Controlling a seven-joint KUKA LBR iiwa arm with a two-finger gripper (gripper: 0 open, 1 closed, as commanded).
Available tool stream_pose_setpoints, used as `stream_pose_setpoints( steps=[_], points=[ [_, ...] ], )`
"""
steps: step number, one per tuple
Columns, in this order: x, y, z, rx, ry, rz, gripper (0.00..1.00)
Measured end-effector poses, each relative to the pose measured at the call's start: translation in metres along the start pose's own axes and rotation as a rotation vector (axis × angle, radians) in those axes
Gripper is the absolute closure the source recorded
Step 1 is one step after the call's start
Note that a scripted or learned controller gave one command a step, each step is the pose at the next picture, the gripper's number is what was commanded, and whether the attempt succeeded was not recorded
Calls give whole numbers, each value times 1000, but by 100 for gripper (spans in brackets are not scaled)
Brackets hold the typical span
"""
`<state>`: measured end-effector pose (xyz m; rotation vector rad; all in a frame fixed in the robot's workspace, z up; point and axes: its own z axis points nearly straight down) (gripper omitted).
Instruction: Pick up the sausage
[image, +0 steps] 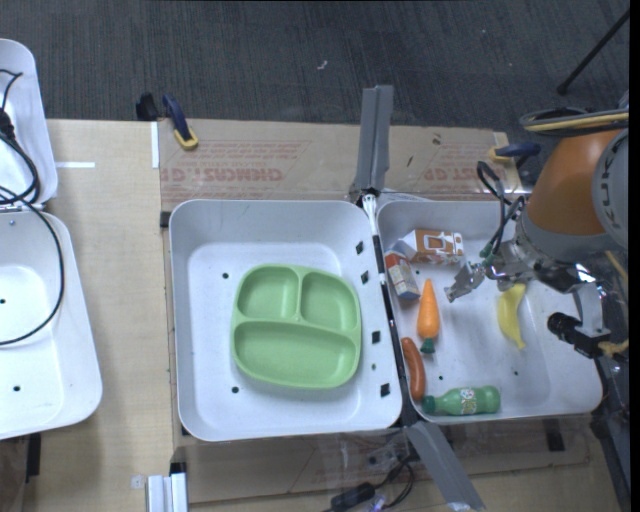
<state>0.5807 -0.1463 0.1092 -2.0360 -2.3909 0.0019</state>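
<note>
- Camera view, nearest edge first: a green plastic bottle with a pale label (463, 401) lies on its side along the front wall of the right-hand shallow white bin (560, 395), cap end pointing right.
- Just left of the bottle, the reddish-orange sausage (413, 367) lies lengthwise against the bin's left wall — untouched, well apart from the hand.
- Beyond the sausage, almost touching its far end, an orange toy carrot with a green stalk end (428, 314) lies pointing away from the camera.
- A yellow banana (512, 314) rests further right in the same bin, below the arm's wrist.
- The two-finger metal hand (464, 283) hovers between carrot and banana, above the bin floor; its fingers look slightly parted with nothing between them.
- Behind it rises the grey arm with its orange band (568, 185), reaching in from the right.
- Further back, a small can with a red and white label (401, 279) lies near the left wall, and an orange and white carton (439, 245) sits by the far wall.
- The left-hand white bin (200, 330) holds a light green three-compartment plastic tray (296, 327) — roughly central.
- Both bins sit on a pale wooden desk (110, 180).
</note>
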Motion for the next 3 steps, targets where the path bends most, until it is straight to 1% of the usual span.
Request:
stream_pose_setpoints(
  steps=[1,2,3],
  points=[
    [14,33,0,-2,-1,-37,0],
    [42,0,18,-1,-1,-25,0],
    [-4,-18,17,-1,-1,223,0]
  ],
)
